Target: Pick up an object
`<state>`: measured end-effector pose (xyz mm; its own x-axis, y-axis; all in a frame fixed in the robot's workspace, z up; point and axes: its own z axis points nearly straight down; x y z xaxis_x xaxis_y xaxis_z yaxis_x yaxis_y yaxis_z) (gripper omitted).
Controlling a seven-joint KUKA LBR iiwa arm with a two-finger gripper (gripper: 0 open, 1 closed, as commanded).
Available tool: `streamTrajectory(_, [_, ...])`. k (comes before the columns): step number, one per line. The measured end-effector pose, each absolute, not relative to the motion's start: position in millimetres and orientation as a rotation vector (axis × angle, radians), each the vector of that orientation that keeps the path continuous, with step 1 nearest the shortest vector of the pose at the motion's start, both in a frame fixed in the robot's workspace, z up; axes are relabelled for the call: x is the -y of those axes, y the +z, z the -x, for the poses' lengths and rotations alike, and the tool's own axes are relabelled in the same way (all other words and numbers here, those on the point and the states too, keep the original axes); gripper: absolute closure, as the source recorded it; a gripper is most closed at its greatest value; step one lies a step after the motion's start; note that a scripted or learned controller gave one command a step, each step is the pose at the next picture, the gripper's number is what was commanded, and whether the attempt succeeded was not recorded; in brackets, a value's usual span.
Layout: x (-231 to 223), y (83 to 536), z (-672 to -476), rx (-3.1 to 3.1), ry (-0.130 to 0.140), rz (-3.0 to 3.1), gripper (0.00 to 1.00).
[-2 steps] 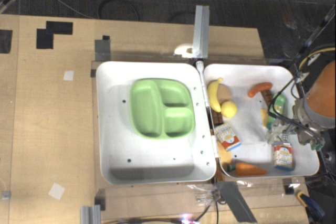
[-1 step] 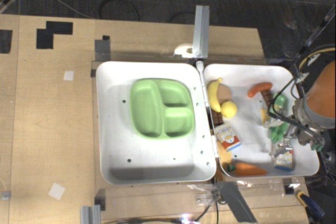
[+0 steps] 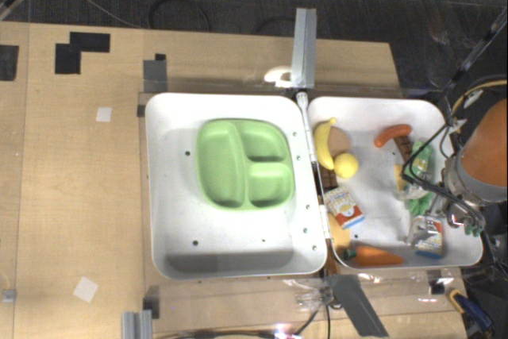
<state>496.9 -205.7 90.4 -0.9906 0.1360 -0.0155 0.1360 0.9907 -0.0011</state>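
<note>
The right bin holds several small items. A yellow banana, a lemon and a brown round piece lie at its left wall. A red sausage lies at the back and an orange carrot along the front wall. A small white and orange carton sits left of centre. My gripper hangs low at the bin's right side, over a green leafy item and a small red and blue labelled pack. The arm's cables hide how it meets them.
The left bin bears a green divided plate. A metal post stands behind the seam between the bins. The arm's orange band overhangs the right bin's right wall. Wooden bench top stretches to the left.
</note>
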Motion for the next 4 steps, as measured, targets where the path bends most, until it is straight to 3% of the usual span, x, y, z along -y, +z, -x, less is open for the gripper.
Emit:
streamTrajectory(1, [206, 105, -502.4, -3.101, -0.01, -0.206, 1.0])
streamTrajectory(2, [206, 104, -502.1, -3.102, -0.01, -0.206, 0.0])
streamTrajectory(3, [206, 90, -499.5, -3.105, -0.002, -0.371, 0.0])
streamTrajectory(4, [206, 105, -505.5, -3.086, -0.009, -0.363, 1.0])
